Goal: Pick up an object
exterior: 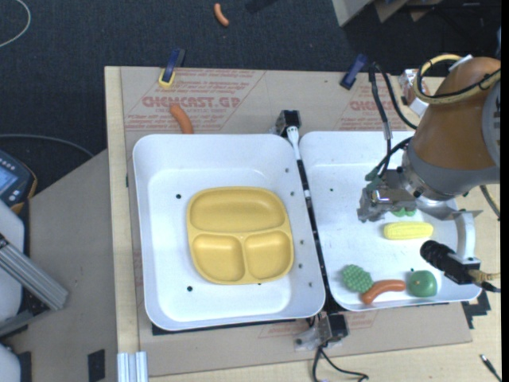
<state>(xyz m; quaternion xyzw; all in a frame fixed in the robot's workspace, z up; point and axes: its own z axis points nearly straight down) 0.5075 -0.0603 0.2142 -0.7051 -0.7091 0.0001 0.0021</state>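
Note:
My gripper point(375, 207) hangs low over the middle of the right bin point(338, 173), reaching in from the right. A small green piece point(404, 211) peeks out just right of it, partly hidden by the wrist. A yellow corn cob point(408, 231) lies close below the gripper. Along the bin's front edge lie a bumpy green vegetable point(357, 277), an orange sausage point(382, 290) and a green apple point(422, 283). I see nothing held.
The left bin point(159, 213) holds a yellow divided plate point(238, 235). An orange sausage point(182, 118) lies on the board behind the left bin, and another one point(221, 13) lies on the dark floor. Clamps sit at the board's back edge.

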